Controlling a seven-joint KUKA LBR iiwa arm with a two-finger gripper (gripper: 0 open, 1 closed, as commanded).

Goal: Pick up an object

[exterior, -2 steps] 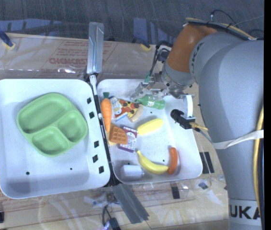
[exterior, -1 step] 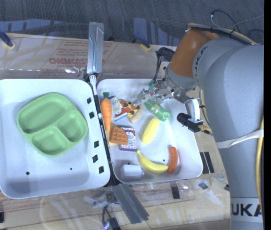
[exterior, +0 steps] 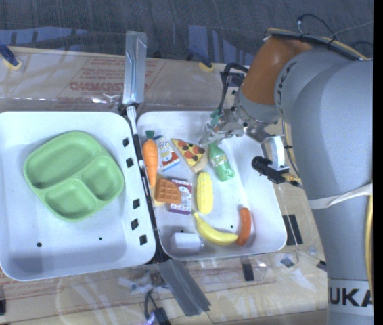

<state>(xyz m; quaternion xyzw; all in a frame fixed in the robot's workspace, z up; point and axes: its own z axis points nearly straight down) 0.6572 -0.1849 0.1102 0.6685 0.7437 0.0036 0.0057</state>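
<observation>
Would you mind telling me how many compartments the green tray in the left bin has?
3. On the green tray, one long compartment runs along the far side, and two smaller ones sit nearer: left, right. None seems hidden.

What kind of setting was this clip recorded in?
Most likely a robotics lab bin-picking bench: two shallow white plastic bins sit side by side, the right one filled with small plastic toy foods such as a yellow banana, and a grey KUKA arm reaches in.
</observation>
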